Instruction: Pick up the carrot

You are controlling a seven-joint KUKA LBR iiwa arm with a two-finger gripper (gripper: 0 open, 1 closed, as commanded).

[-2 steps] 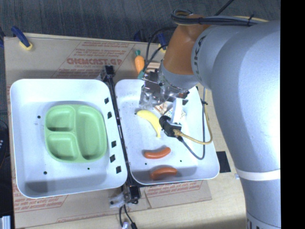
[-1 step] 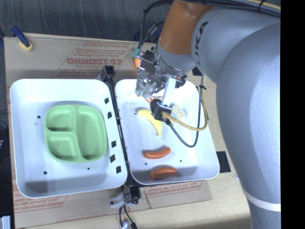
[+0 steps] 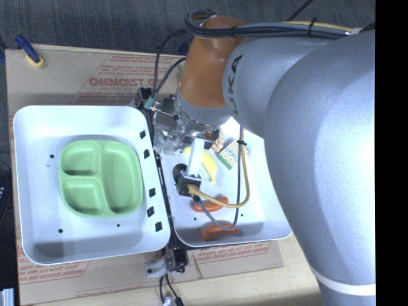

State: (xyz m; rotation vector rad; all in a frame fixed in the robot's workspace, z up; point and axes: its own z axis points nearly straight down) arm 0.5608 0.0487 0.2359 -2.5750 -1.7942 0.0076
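Two orange things lie in the right bin (image 3: 271, 225), and either could be the carrot. One orange piece (image 3: 217, 203) lies mid-bin, partly behind the yellow cable. A longer orange piece (image 3: 219, 231) rests against the front wall. My gripper (image 3: 171, 138) hangs low over the back left of that bin, close to the wall shared with the left bin. It is behind and to the left of both orange pieces, and nothing orange is at its tips. The wrist hides much of the bin's back.
A yellow piece (image 3: 209, 166) and a small colourful packet (image 3: 228, 155) lie just right of the gripper. The left bin (image 3: 32, 171) holds a green sectioned plate (image 3: 101, 177). The big grey arm covers the right side of the bench.
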